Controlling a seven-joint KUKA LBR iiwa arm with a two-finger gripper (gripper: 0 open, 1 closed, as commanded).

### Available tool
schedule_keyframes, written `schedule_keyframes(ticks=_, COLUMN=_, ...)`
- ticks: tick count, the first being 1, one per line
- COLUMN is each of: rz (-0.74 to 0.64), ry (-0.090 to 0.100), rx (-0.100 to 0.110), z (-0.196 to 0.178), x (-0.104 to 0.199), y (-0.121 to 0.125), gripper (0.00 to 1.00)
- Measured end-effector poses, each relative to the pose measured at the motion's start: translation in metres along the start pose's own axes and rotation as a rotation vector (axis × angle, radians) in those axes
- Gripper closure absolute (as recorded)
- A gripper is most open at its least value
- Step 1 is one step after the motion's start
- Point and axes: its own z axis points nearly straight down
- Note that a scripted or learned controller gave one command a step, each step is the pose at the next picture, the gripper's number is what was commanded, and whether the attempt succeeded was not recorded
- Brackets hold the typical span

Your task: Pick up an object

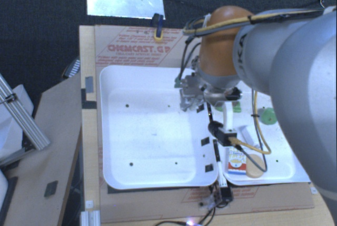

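Note:
My gripper (190, 100) hangs over the inner edge of the left white bin (113, 114), close to the rim it shares with the right bin (287, 167). The big grey arm with its orange band covers much of the right bin. Past the arm, several things lie in the right bin: a green round piece (268, 116), a small white, orange and blue carton (237, 162), a tan wooden piece (255, 170) and a pale flat item (246, 133). I see nothing between the gripper and the bin floor.
Both bins rest on a cardboard sheet (137, 48) with red print. A blue and yellow clamp (157, 27) stands at its far edge. A metal rail (23, 119) leans off the bench at the left.

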Motion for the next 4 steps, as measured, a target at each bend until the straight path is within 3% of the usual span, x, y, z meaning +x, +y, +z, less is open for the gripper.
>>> schedule_keyframes(ticks=1, rz=0.004, ry=-0.001, rx=-0.034, z=-0.159, x=-0.013, y=0.040, gripper=1.00)
schedule_keyframes(ticks=2, rz=0.000, ry=0.000, rx=-0.012, z=-0.089, x=0.060, y=-0.003, gripper=1.00)
schedule_keyframes(ticks=3, rz=0.000, ry=0.001, rx=-0.020, z=-0.061, x=0.148, y=0.011, gripper=1.00)
schedule_keyframes(ticks=4, rz=0.003, ry=0.006, rx=-0.036, z=-0.361, x=0.128, y=-0.025, gripper=1.00)
